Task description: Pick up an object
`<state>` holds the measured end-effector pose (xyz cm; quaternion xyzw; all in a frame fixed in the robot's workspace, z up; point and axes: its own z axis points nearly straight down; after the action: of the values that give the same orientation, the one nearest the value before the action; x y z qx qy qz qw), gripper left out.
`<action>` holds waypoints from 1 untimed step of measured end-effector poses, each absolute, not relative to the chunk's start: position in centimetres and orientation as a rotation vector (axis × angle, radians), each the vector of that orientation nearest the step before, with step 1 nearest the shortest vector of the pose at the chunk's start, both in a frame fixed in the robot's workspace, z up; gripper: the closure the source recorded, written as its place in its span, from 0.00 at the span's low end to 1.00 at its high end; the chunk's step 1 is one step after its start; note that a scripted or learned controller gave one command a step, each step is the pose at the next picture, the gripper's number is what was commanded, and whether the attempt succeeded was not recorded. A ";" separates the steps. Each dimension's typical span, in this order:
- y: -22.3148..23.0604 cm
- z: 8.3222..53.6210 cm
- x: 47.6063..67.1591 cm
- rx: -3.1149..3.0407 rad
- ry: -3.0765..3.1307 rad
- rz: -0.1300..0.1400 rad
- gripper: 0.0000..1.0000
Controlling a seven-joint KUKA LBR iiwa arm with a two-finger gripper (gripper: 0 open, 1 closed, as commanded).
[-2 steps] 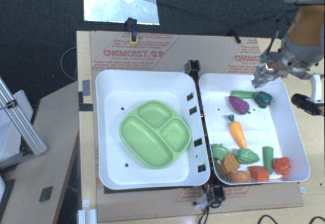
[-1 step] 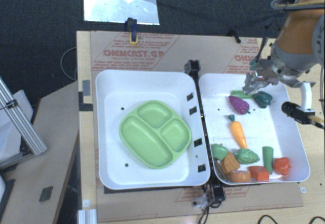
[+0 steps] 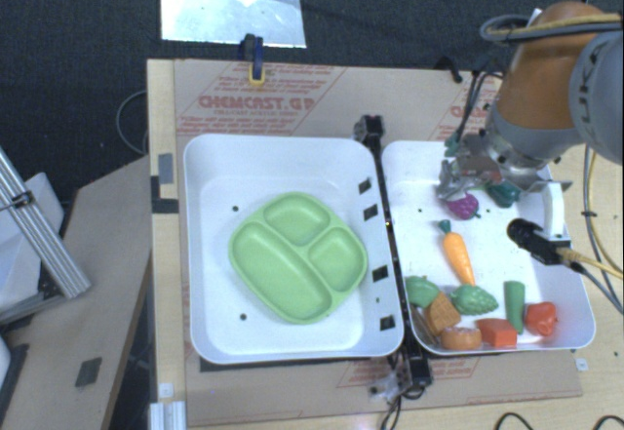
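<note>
I had the gripper (image 3: 458,186) low in the right bin (image 3: 575,321), right over a small purple toy (image 3: 464,207); whether it was clamped I couldn't tell; I judged this the grasp step, a straight lift next; the glossy plastic carrot (image 3: 457,256) lay just beside.

I have one camera. It sits high above the worktop (image 3: 292,92) and looks down at a slant. It is far enough back to see both white bins (image 3: 283,160) side by side. My arm (image 3: 556,77) comes in from the right.
</note>
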<state>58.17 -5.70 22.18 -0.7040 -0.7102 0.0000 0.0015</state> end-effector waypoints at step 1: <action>-1.6 23.1 55.5 -2.211 -2.229 -0.003 1.00</action>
<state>55.53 -1.59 23.14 -0.7042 -0.7100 -0.0010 0.0009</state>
